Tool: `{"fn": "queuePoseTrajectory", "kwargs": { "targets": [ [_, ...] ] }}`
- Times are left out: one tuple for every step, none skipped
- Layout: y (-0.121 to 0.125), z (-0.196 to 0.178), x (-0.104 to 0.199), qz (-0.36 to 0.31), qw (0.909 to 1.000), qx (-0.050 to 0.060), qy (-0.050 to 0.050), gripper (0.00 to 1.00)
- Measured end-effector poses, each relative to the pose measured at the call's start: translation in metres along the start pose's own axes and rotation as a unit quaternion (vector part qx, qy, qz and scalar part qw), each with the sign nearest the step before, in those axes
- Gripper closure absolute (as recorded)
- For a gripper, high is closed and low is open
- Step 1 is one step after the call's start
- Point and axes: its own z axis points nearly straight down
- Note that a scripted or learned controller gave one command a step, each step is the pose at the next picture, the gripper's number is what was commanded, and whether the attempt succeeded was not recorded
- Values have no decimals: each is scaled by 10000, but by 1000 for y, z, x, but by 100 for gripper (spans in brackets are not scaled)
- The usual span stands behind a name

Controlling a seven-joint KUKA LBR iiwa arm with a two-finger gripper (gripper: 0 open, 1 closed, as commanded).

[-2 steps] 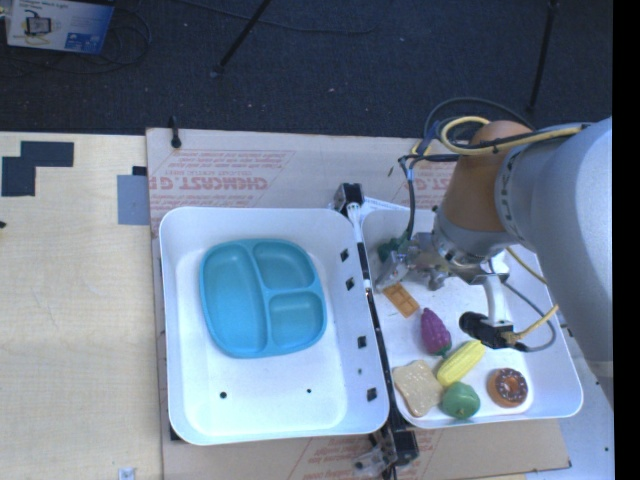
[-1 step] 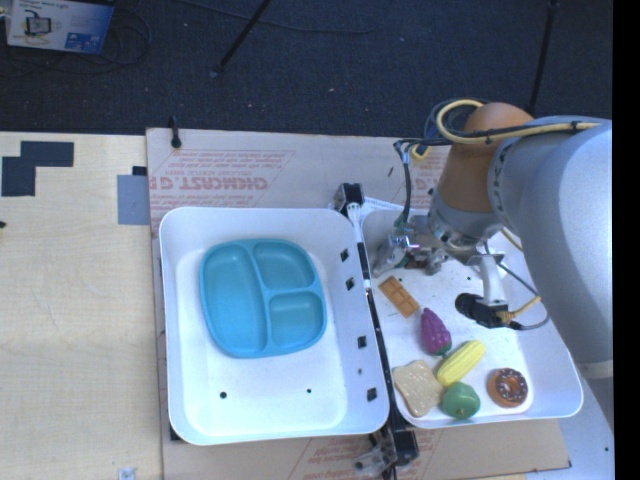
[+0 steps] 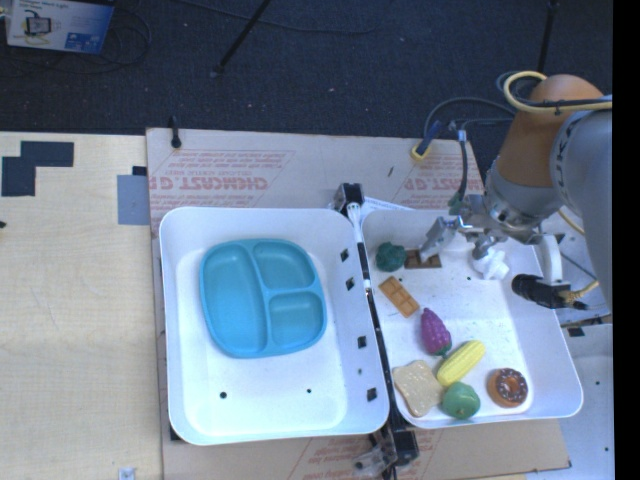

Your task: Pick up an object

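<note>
The right bin (image 3: 545,363) holds several toy foods: a dark green piece (image 3: 390,257), a small brown piece (image 3: 429,261), an orange waffle-like cracker (image 3: 399,296), a purple fruit (image 3: 434,331), a yellow corn cob (image 3: 460,362), a toast slice (image 3: 416,387), a green apple (image 3: 460,401) and a brown donut (image 3: 508,387). My gripper (image 3: 433,247) hangs low over the bin's far left corner, right above the brown piece and just right of the dark green piece. Nothing can be seen held in it.
The left bin (image 3: 190,388) holds a blue divided plate (image 3: 264,296). A ridge with black clips (image 3: 360,308) separates the two bins. Cables and a black fitting (image 3: 540,290) sit along the right bin's far right side, under the arm (image 3: 545,158).
</note>
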Motion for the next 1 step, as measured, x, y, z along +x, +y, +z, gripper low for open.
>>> {"fn": "queuePoseTrajectory", "kwargs": {
  "targets": [
    [-73, 53, 27, 12, 10000, -66, -5, 0]
  ]
}}
